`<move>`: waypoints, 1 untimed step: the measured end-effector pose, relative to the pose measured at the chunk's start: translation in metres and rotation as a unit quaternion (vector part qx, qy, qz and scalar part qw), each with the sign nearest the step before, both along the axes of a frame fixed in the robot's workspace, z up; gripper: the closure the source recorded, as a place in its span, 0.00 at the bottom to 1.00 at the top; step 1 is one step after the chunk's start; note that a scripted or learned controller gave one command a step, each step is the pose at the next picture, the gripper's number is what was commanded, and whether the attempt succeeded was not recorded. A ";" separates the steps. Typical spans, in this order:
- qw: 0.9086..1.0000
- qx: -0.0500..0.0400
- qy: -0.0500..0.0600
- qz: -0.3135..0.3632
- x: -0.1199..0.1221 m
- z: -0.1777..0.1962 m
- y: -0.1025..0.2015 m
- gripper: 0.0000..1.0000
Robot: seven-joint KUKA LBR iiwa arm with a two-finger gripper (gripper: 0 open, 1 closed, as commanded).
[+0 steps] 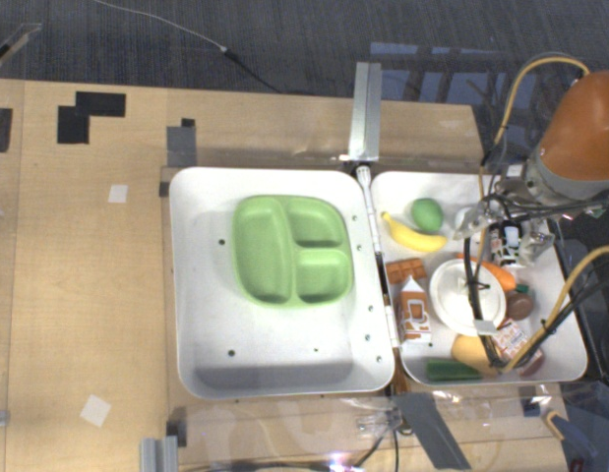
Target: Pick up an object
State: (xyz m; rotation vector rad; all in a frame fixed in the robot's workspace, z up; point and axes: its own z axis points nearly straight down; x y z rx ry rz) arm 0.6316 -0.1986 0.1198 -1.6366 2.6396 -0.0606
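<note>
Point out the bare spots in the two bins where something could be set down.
The left bin has bare floor all round the green divided tray, widest along its near edge and its left side. The right bin is crowded: banana, lime, white bowl, carton and the arm's gripper leave only slivers.

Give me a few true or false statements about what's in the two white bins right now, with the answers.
1. A green divided tray lies in the left bin. True.
2. The banana is in the left bin. False: it lies in the right bin.
3. A green round fruit sits beside the banana. True.
4. The white bowl rests on the divided tray. False: it sits in the right bin, among the other items.
5. The arm hangs over the right bin. True.
</note>
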 end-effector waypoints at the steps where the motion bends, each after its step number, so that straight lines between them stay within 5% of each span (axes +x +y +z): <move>1: 0.992 0.010 0.009 -0.127 -0.037 -0.023 0.027 0.00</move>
